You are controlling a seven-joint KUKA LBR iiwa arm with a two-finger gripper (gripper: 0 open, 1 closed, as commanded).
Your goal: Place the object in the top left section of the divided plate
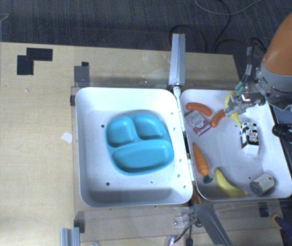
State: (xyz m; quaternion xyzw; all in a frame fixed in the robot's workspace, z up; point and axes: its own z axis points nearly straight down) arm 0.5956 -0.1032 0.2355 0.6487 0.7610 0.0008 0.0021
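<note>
The blue divided plate (138, 142) lies in the left bin (92, 188), with two small sections at the back and one large section in front. My gripper (239, 100) hangs over the back of the right bin (284, 186), on the grey arm with the orange band. A small yellow object (233, 111) shows directly beneath the gripper; whether it is held is unclear. Nothing lies on the plate.
The right bin also holds an orange sausage (199, 107), a printed packet (197, 122), a small orange piece (217, 119), a carrot (201, 161), a banana (228, 184), a grey can (262, 184) and a black-and-white carton (250, 135). A metal divider post (177, 60) stands between the bins.
</note>
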